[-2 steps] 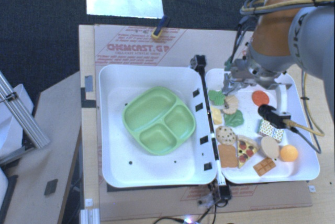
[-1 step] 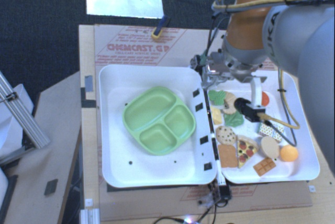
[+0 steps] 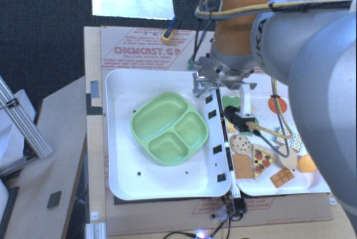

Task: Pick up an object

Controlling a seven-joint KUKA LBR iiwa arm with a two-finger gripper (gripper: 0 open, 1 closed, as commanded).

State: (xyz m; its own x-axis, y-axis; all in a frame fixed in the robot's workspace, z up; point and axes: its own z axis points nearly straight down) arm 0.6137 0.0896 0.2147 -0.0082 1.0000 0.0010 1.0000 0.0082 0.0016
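You'll find the gripper point(image 3: 223, 82) low over the far end of the seam where the two bins meet, under the orange band of the arm point(image 3: 312, 59). The wrist hides its tips, so you cannot tell how far it is open, and nothing shows in its hold.

The green plate point(image 3: 170, 128) lies flat and alone near the middle of the left-hand bin point(image 3: 120, 137). It is close to square, so it has no clear long axis, and it sits turned with a corner toward you. Its large compartment faces the far left and its two small ones run along the near-right side.

The rest of the things to pick from are in the right-hand bin point(image 3: 268, 189), crowded near the seam:
- A red disc point(image 3: 277, 104) lies toward the far side, partly behind a cable.
- A chip cookie point(image 3: 241, 144) lies flat, just beyond a square of toast point(image 3: 242, 166).
- A pizza slice point(image 3: 262, 159) touches the toast's right edge. Its long axis runs far to near, with the tip pointing to the near rim (the wide crust end is the far one).
- A small waffle piece point(image 3: 281, 177) lies near the rim, turned at a slant.
- An orange point(image 3: 307, 163) sits right of it, by the arm's edge.
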